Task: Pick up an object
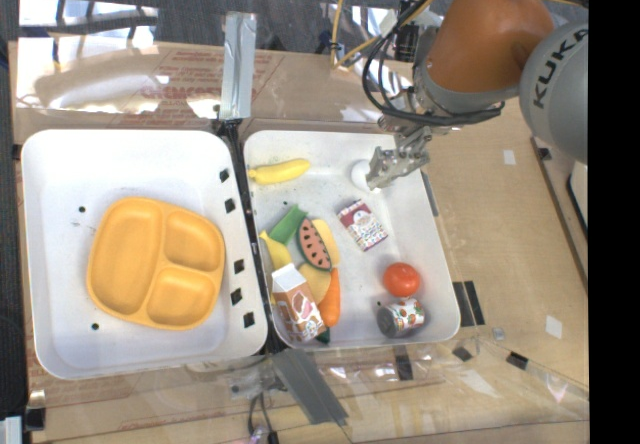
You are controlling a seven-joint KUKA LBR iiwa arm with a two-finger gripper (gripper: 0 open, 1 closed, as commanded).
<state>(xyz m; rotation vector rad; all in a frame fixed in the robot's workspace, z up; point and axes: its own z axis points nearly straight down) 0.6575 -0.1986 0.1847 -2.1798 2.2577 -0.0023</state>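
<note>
Two bins on table; end effector (392, 168) low over right bin's (440, 262) far corner.
Fingers narrowly parted, gripping nothing; small white object (362, 173) lies just beside them, likeliest target since it sits apart from the crowded toy food — banana (279, 171), watermelon slice (316, 244), tomato (402, 279). Yellow divided plate (155, 261) fills left bin.

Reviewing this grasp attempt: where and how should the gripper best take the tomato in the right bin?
Probably straight from above, fingers closing across the tomato at its widest part. It is round and sits apart from the can below it, with bare bin floor on its other sides.
</note>
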